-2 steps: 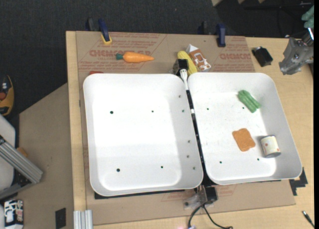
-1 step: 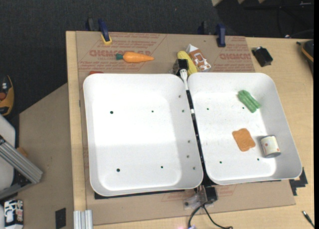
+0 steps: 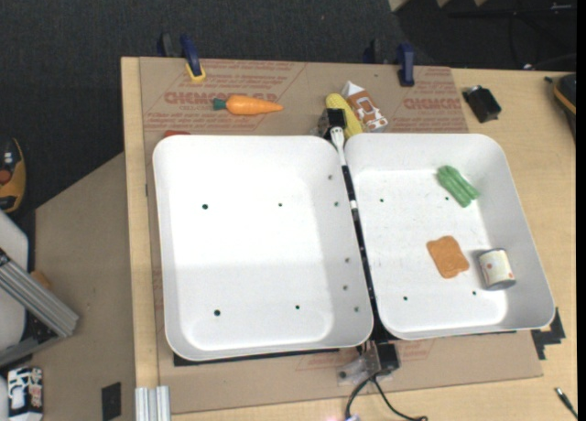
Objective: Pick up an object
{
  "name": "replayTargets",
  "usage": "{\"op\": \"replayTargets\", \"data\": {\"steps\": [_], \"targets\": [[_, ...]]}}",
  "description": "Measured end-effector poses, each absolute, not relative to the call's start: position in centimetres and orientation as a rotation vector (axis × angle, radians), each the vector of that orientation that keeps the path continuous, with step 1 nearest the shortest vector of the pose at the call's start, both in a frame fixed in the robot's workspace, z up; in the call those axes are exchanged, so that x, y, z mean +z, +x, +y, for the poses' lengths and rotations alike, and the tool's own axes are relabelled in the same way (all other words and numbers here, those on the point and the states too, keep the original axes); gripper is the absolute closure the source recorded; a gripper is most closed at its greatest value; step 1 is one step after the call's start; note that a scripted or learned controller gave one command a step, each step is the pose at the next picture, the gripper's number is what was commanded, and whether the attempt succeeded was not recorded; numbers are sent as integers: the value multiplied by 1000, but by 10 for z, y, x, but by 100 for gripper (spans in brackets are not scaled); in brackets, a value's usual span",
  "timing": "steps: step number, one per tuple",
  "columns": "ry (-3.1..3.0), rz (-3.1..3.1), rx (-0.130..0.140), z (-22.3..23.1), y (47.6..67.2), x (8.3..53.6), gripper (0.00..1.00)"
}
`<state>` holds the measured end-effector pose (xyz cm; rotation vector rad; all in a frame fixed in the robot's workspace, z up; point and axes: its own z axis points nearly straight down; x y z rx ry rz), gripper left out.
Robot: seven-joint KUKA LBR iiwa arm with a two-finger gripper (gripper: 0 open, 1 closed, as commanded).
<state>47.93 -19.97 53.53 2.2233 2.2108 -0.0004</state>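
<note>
Bright even overhead light, two shallow white plastic bins (image 3: pixel 247 245) nearly glaring, dim dark carpet toward 12 o'clock, slightly soft focus

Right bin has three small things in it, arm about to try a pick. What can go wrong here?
1. The small can lies on its side against the orange piece; fingers may nudge both, and the can may roll.
2. Both sit near the right bin's lower right wall, leaving little finger room.
3. The green piece is thin and slanted, so a misaligned grasp may slip.
</note>
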Motion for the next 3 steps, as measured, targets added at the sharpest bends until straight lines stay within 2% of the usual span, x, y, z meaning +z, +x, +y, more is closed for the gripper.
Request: {"op": "replayTargets", "data": {"steps": [1, 2, 3], "targets": [[2214, 2214, 3, -197, 480, 547, 100], [2218, 2227, -1, -126, 479, 535, 100], [2223, 2211, 0, -212, 479, 535, 100]]}}
